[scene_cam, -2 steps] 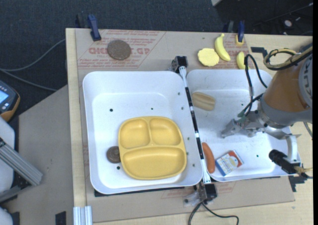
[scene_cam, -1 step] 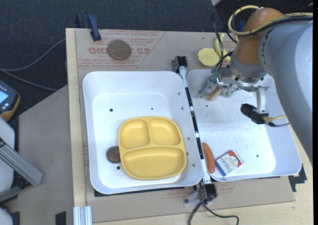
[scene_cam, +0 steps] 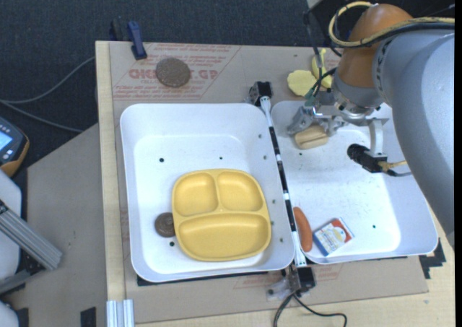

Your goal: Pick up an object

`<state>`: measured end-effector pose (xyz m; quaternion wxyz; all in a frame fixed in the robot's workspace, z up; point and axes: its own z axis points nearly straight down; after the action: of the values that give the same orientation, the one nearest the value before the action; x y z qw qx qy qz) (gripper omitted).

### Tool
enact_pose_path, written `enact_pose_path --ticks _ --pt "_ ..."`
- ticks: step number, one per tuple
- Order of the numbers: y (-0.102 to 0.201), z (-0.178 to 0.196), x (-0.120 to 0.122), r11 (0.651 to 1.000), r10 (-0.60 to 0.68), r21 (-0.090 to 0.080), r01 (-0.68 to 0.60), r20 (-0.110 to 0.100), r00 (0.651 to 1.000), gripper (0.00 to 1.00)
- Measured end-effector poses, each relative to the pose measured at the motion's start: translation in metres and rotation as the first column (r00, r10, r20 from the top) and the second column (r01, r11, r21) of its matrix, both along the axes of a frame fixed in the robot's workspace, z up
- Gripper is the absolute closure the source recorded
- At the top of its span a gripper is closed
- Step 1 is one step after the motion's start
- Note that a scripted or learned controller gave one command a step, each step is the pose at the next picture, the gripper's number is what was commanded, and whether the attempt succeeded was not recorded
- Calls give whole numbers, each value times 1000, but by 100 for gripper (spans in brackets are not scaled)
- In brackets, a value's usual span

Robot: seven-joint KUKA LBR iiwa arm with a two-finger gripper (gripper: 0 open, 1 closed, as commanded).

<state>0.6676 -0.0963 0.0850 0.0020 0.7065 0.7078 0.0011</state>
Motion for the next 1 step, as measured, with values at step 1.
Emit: enact_pose_path --ticks 1 --pt "0 12 1 1000 1 -2 -1 4 1000 100"
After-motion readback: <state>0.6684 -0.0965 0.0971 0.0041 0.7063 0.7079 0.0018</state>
